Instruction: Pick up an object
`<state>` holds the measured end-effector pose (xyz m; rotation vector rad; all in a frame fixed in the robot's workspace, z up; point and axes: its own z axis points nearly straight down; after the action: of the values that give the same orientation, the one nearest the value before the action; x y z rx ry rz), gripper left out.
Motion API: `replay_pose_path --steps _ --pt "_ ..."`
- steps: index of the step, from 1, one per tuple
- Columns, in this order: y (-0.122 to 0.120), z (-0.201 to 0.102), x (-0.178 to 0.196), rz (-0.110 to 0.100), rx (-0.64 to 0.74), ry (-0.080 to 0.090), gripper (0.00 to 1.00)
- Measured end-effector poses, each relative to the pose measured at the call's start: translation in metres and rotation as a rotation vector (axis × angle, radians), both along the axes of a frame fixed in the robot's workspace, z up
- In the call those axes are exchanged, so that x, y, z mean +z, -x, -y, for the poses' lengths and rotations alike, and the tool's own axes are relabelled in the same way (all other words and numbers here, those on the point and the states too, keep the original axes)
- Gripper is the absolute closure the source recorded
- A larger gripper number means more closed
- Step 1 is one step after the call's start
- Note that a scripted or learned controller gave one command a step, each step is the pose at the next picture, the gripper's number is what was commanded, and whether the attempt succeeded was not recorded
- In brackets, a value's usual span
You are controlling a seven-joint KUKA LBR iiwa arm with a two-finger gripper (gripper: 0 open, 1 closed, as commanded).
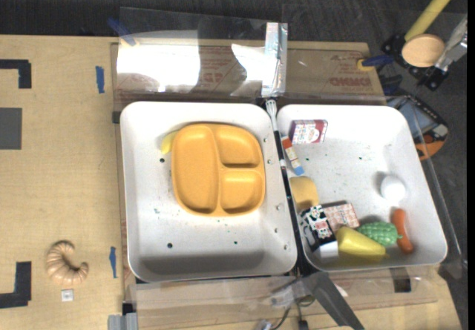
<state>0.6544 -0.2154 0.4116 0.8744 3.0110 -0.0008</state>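
Objects for picking are all sitting untouched in the bins, so you are looking at a task not yet begun; I cannot tell the gripper's state. At three o'clock, the right bin (415, 144) is holding a small carton (308, 131), a white ball (392, 187), a carrot (402, 229), a green toy (378, 232), a yellow piece (360, 244) and a printed box (329, 219). At nine o'clock, the left bin (141, 173) is holding an orange divided tray (217, 168).

- The big orange plastic plate with three parts (218, 168) takes up most of the left white bin (141, 232).
- In the right white bin (423, 173), toys crowd the near-left corner.
- Its middle and far-right part stay open.
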Motion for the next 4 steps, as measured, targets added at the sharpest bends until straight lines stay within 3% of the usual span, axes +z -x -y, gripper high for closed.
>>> replay_pose_path --steps 1,2,3,4 --pt "0.009 0.009 0.001 -0.003 0.377 -0.001 1.0" --pt "0.013 0.008 0.016 0.001 0.958 0.003 1.0" --pt "-0.015 0.008 0.0 0.001 1.284 0.003 1.0" --pt "-0.004 0.008 0.041 0.003 1.704 0.008 1.0"
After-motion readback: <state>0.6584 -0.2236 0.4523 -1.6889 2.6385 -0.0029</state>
